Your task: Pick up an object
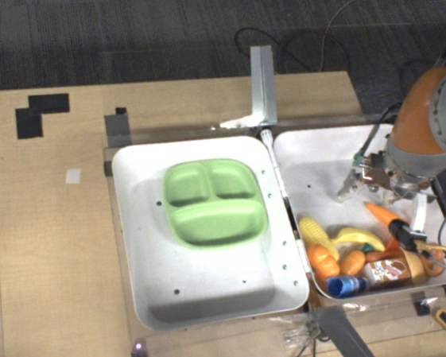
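A wooden bench carries two white bins, with dark carpet beyond. The gripper hangs over the bare floor of the right bin; how far it is open cannot be made out, and it holds nothing visible. Just below it lies a carrot, then corn, a banana and a bottle. Well to its left, a green tray sits in the left bin.
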Robot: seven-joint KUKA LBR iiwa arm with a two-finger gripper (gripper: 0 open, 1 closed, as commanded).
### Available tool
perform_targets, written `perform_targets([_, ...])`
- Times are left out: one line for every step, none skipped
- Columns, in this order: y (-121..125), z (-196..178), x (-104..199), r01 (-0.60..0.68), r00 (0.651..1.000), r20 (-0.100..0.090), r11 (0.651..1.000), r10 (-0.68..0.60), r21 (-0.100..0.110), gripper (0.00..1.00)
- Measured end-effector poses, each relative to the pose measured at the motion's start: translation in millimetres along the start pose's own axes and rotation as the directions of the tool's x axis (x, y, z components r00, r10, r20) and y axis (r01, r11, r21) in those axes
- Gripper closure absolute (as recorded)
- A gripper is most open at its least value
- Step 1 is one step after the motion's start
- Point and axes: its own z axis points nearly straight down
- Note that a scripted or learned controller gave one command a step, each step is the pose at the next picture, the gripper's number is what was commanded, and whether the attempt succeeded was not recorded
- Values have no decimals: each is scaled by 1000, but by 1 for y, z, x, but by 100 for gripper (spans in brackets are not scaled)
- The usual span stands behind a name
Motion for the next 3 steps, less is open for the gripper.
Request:
perform_targets([-13,-1,-38,265,964,2,964,-264,-1,0])
perform_targets([-11,-13,-35,267,964,0,964,-268,-7,100])
perform_targets([0,-105,-11,145,989,1,989,-145,7,100])
